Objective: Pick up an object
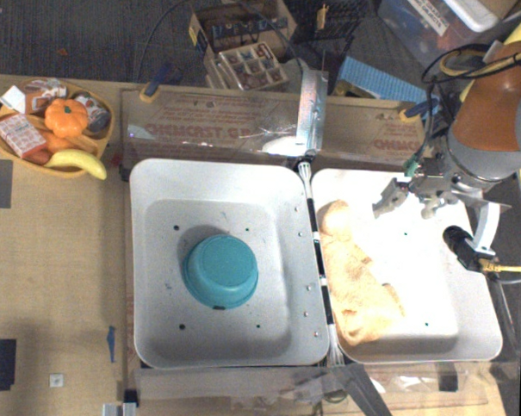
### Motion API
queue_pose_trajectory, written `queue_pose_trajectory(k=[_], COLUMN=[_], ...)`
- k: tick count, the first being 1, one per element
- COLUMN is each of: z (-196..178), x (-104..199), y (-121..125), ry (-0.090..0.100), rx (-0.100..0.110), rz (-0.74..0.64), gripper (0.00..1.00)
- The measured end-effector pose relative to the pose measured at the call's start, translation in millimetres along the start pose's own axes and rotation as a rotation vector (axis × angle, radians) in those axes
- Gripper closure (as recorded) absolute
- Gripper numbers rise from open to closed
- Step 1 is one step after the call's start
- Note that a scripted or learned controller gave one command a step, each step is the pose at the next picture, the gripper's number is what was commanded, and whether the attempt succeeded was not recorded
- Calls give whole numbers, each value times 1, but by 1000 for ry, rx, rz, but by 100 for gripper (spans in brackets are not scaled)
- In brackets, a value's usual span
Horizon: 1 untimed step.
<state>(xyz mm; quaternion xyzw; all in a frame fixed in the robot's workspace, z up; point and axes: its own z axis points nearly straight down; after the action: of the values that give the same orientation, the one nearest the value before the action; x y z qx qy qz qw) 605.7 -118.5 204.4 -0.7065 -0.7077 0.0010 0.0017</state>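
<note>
One tan cloth (358, 280), long axis diagonal

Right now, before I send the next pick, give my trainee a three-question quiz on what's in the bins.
1. True or false: the teal bowl lies in the left bin.
2. Which bin holds the tan cloth? A) left B) right bin C) neither
3. Fill in: the gripper hangs over the ____ bin, holding nothing.

Key: 1 true; 2 B; 3 right.
</note>
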Motion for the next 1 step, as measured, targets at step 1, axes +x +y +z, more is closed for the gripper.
queue_pose_trajectory(k=[1], z=[96], x=[22], y=[-24], ry=[0], rx=[0], rz=[-206], gripper=[0])
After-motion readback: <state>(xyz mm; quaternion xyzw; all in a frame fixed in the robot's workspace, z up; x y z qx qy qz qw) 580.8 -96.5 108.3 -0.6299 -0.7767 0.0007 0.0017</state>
